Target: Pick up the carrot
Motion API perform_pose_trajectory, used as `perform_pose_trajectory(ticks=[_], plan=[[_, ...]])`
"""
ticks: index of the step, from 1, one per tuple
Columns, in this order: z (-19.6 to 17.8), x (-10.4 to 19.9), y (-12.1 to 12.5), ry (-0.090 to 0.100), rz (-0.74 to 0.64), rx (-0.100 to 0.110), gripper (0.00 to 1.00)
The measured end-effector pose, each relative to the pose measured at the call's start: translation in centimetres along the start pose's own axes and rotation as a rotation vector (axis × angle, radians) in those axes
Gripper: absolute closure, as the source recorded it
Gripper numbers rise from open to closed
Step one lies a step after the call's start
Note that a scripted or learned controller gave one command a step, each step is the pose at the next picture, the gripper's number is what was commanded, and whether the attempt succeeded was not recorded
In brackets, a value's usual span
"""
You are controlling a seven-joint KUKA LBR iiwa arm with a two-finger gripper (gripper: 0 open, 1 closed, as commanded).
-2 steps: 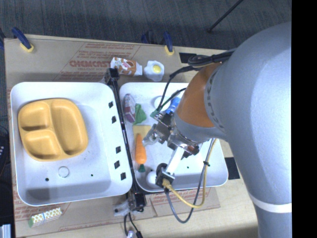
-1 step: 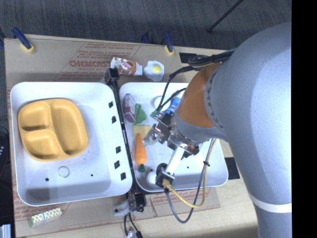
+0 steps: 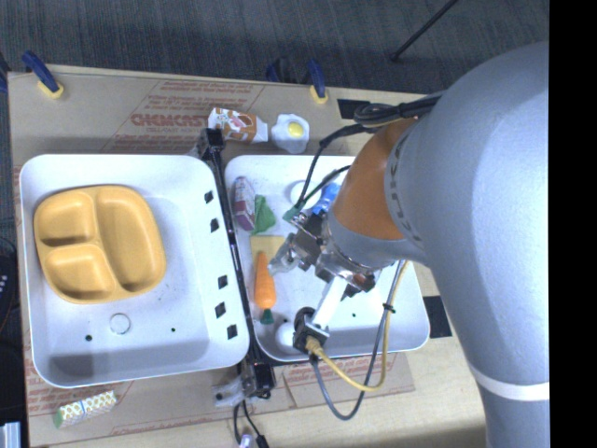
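The carrot (image 3: 265, 286) is orange with a small green top at its near end. It lies lengthwise in the right bin (image 3: 410, 329), close against that bin's left wall. The gripper (image 3: 293, 250) hangs low over the right bin, just right of the carrot's far end and a little above it. The wrist and its metal fittings hide the tips. Nothing shows in its grasp, and the carrot rests on the bin floor.
A dark red vegetable (image 3: 243, 202), a green piece (image 3: 266, 215) and a pale yellow piece (image 3: 270, 243) lie beyond the carrot. A yellow divided plate (image 3: 93, 241) sits in the left bin (image 3: 177, 343). A small carton (image 3: 233, 124) and an egg toy (image 3: 291, 132) stand behind the bins.
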State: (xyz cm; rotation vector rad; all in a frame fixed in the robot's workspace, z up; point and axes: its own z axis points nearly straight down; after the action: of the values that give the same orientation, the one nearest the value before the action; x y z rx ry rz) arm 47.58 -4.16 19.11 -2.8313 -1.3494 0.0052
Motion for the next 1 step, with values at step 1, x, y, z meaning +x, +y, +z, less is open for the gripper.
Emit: perform_pose_trajectory(ticks=[1], plan=[[0.00,0.00,0.00,0.000,0.000,0.000,0.00]])
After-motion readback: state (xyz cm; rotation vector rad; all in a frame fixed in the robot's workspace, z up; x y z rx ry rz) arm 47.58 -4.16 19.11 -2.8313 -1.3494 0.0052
